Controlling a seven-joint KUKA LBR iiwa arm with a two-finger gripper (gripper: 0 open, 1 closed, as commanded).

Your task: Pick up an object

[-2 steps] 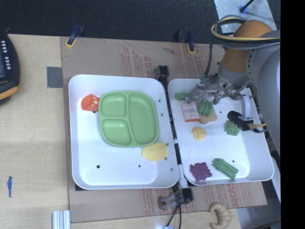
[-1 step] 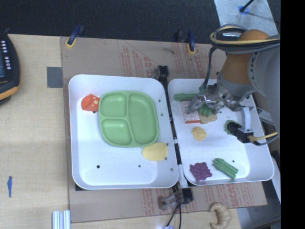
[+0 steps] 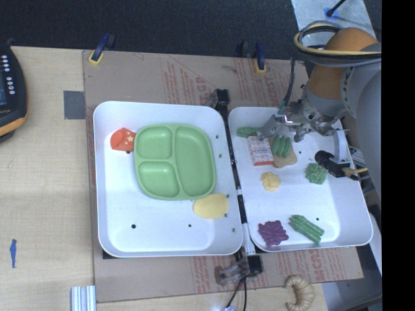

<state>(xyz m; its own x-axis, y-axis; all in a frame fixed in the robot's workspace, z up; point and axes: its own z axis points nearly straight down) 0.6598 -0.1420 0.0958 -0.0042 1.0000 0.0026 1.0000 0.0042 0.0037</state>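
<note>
The end effector (image 3: 283, 133), grip state impossible to tell, hovers at the upper right over a ridged green toy (image 3: 281, 146) in the right white bin (image 3: 350, 222), apparently approaching; next it should descend and close.

A light wooden bench (image 3: 45, 193) carried a brown cardboard sheet (image 3: 162, 76) held by blue clamps (image 3: 100, 47) at its far edge, with dark carpet (image 3: 162, 8) beyond and a black-and-orange pendant (image 3: 10, 89) at the left.
</note>
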